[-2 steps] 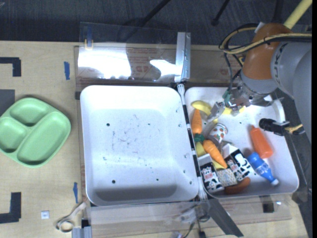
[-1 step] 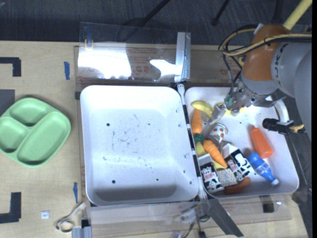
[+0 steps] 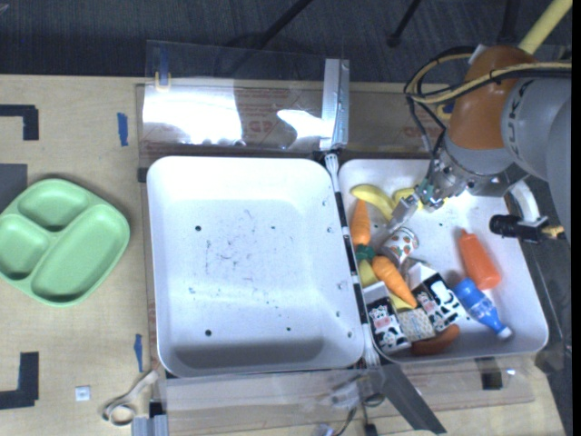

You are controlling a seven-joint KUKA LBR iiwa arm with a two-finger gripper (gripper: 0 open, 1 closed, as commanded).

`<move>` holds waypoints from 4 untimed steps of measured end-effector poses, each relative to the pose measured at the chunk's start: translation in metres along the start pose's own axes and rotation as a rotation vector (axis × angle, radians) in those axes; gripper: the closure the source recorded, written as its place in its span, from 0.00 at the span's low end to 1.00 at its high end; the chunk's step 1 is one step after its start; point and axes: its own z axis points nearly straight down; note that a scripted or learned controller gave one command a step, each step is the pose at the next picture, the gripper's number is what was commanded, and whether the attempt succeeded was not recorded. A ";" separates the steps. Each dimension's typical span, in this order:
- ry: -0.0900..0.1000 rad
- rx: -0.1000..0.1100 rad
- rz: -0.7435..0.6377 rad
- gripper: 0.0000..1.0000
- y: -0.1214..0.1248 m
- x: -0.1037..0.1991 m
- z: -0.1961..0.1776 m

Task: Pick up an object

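Two shallow white bins sit side by side on the table. Over the right bin [image 3: 536,321] hangs the end effector [image 3: 406,209]; whether it is wide or narrow I cannot tell. Just beside it lies a yellow plastic banana [image 3: 372,197]. Right below it are two orange toy carrots [image 3: 362,222] and a small round cup [image 3: 400,241].
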 end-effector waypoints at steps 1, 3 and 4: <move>-0.015 -0.011 -0.001 1.00 0.001 -0.004 -0.013; -0.013 -0.005 0.000 1.00 -0.002 -0.003 -0.022; -0.010 -0.058 0.161 1.00 0.038 0.064 -0.095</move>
